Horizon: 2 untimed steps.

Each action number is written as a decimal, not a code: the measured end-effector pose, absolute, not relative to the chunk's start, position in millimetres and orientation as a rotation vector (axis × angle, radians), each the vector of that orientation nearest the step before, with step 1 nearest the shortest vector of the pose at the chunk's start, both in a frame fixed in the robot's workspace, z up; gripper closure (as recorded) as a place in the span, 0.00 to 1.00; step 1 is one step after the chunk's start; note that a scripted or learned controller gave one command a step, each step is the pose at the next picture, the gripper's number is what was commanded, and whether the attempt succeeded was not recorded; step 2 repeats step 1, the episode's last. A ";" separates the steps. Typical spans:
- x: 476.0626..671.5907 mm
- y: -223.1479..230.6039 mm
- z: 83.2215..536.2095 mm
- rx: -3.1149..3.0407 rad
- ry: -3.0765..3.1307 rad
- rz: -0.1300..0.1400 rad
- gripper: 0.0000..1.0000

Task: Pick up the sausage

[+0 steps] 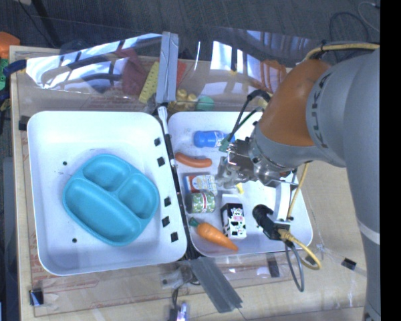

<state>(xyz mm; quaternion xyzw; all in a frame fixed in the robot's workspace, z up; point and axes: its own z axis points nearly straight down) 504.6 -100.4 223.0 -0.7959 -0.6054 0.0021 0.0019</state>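
Note:
The sausage point(192, 159), orange-red and slim, lies in the right bin point(294, 236) near its left wall, pointing left to right. My gripper point(228, 174) hangs over the middle of that bin, just right of the sausage's right end and a little nearer the front. The wrist and its cables hide the gripper's tips. Nothing is visibly held.
Around the sausage lie a blue bottle point(207, 139) behind it, and a small can point(202, 182) and a green jar point(202, 202) in front of it. A cow toy point(234, 221) and a carrot point(214, 235) sit at the bin's front. The left bin point(47, 139) holds a blue divided plate point(111, 196).

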 end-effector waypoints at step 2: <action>617.0 -130.1 113.8 -2.413 -2.002 0.009 1.00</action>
